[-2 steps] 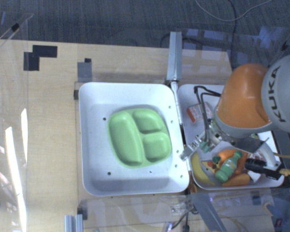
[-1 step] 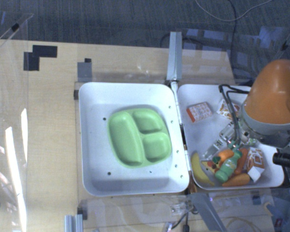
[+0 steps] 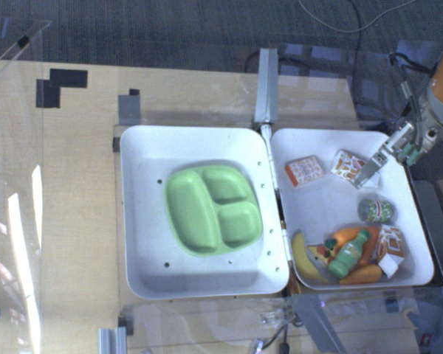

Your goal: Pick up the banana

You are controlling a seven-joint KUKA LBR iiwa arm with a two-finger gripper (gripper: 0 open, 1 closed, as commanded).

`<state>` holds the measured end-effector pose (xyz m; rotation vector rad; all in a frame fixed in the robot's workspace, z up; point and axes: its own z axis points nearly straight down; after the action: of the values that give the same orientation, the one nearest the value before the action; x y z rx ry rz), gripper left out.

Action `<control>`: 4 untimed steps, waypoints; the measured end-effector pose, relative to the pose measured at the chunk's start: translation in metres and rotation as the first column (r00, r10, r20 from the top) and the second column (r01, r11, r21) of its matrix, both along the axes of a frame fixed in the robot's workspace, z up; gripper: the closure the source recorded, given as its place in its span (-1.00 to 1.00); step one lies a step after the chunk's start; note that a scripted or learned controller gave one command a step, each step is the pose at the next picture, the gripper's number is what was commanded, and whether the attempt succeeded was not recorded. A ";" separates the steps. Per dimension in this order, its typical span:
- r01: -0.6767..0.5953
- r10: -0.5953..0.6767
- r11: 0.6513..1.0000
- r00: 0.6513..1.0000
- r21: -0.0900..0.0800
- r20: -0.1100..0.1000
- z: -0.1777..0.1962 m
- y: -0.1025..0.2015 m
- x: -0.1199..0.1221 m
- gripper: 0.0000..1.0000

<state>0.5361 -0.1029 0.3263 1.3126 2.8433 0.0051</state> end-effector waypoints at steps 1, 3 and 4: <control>-0.144 0.144 0.990 0.990 -0.002 -0.001 0.021 -0.015 0.009 -1.00; -0.507 0.507 0.862 0.862 -0.001 -0.004 -0.141 0.118 -0.048 -1.00; -0.595 0.595 0.804 0.804 -0.005 -0.003 -0.140 0.029 -0.047 -1.00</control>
<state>0.4889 -0.0735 0.1860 0.3564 3.1119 0.0006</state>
